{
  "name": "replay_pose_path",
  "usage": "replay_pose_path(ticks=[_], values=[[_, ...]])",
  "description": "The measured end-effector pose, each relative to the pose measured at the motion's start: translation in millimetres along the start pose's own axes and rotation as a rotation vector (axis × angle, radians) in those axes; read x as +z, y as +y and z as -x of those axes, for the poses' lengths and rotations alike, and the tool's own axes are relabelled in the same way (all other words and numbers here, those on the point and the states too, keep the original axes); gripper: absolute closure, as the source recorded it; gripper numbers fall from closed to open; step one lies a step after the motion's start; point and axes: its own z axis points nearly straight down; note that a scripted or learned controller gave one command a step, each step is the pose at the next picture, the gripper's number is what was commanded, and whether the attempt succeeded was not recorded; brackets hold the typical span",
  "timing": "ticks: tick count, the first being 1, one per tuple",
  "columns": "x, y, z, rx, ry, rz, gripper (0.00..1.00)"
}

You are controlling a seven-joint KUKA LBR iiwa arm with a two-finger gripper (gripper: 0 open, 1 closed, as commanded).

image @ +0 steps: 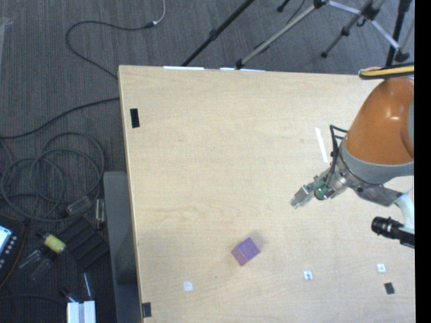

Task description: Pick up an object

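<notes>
The pale wooden table (222, 153) spreads bare beneath me, leaving open room to work. My arm (384, 130), orange-banded, leans in from the right, angled down toward the surface. My end effector (303, 195) hangs over the board's right-middle with nothing between its tips; whether it is released or clenched I cannot tell. The small purple cube (245, 251) lies well apart, lower and to the left. I judge the reach toward it not yet made.
</notes>
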Motion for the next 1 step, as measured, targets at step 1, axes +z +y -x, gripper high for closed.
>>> replay_pose_path(ticks=[1], values=[[28.8, 36.0, -79.5, 0.572, 0.001, -0.004, 1.00]])
